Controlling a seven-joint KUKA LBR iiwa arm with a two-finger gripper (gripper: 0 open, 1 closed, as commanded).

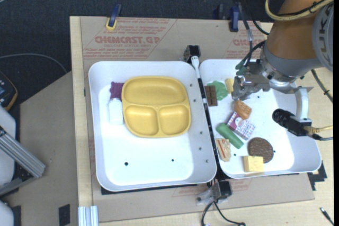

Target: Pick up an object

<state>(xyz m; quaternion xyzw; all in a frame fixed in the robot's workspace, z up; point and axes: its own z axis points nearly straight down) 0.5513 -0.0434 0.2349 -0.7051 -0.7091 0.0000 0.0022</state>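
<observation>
My gripper (241,91) hangs over the upper middle of the right bin (302,159), fingers pointing down. Just below it lies an orange-brown toy pastry (243,109). To its left sit a green toy (217,88) and a brown bar (211,96). Further down are a pink-and-white packet (241,126), a green cylinder (229,135), a hot dog toy (223,149), a brown cookie (260,148) and a yellow block (253,163). Nothing shows between the fingers.
The left bin (153,166) holds a yellow divided tray (156,105), with a purple item (116,89) and a white bottle (115,111) at its left side. The ridge between the two bins runs down the middle.
</observation>
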